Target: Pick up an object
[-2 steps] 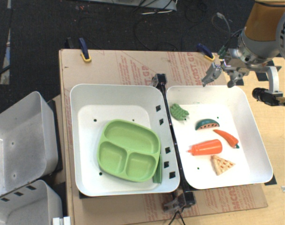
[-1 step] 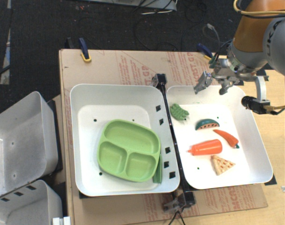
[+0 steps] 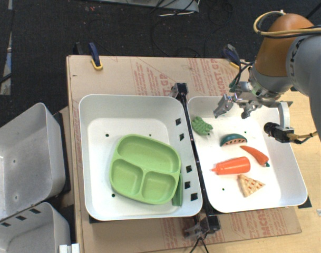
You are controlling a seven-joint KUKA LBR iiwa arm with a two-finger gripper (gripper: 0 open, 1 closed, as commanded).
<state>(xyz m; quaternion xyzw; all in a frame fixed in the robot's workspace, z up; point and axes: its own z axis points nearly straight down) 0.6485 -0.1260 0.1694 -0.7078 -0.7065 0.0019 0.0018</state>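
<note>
1. Two white bins sit side by side on a bench; the left bin [image 3: 91, 157] holds a green divided tray [image 3: 145, 168].
2. The right bin [image 3: 294, 186] holds a green leafy toy [image 3: 202, 125], a watermelon slice [image 3: 233, 139], a red chili [image 3: 255, 154], an orange bottle-shaped toy [image 3: 232, 166] and a pizza slice [image 3: 250, 185].
3. The gripper [image 3: 235, 108] hangs over the right bin's far end, fingers apart, nothing between them; the leafy toy lies nearest.

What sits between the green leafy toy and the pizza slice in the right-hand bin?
In the camera view, from the green leafy toy toward the pizza slice, the watermelon slice and the orange bottle lie roughly in between.
</note>
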